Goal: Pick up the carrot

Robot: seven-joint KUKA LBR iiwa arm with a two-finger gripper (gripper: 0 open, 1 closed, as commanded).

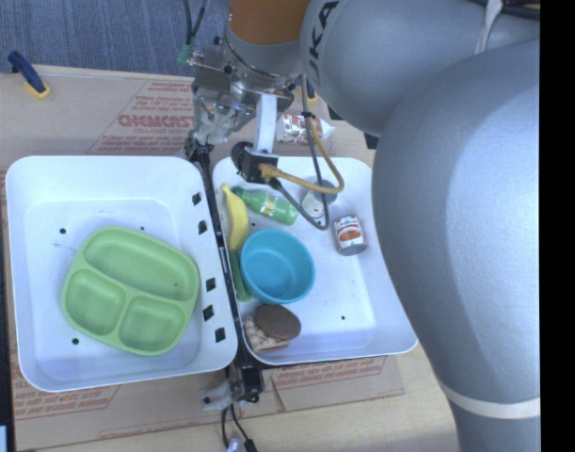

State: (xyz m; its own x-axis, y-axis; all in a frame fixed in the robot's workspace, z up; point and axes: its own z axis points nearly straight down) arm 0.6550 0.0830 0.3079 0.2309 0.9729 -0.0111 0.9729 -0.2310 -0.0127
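My gripper hangs over the far end of the ridge between the two bins, under the orange band of the wrist. Just below it, in the right bin, lie a yellow banana and a green bottle side by side. A blue bowl sits in front of them. The big grey arm hides the right bin's right side and the bench beyond it.
A small can stands right of the bowl and a brown round item lies at the bin's near edge. A yellow-and-black cable loops over the bin's far part. The left bin holds a green divided plate.
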